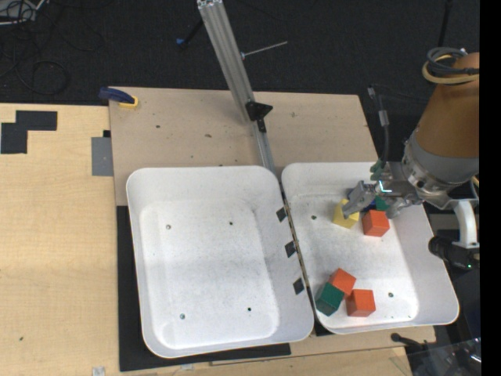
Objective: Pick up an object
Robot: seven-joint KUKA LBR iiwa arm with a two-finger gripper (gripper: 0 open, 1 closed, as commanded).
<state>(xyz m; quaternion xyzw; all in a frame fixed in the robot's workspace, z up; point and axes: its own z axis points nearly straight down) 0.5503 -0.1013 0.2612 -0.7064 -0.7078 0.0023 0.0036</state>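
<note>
Camera view, looking down at a slant on the bench (196, 131). Two shallow white bins side by side: left bin (156, 335), right bin (438, 304). The grey arm (446, 131) with its orange band enters from the right and hangs over the far part of the right bin. The gripper (366, 200) sits low over a small cluster near that bin's far middle: a yellow block (343, 216) just beside its tip, an orange block (376, 223) immediately right of the yellow one, and a sliver of a teal block (381, 204) showing between the gripper and the orange block. Fingers lost against the metal parts and the blocks; cannot tell how far apart they stand, nor whether anything is between them. Near the right bin's front left corner, a second group: an orange block (342, 280), a dark green block (330, 298) touching it at the front left, another orange block (361, 302) just to the right. An aluminium rail (231, 61) runs from the top of the view down toward the gap between the bins.
</note>
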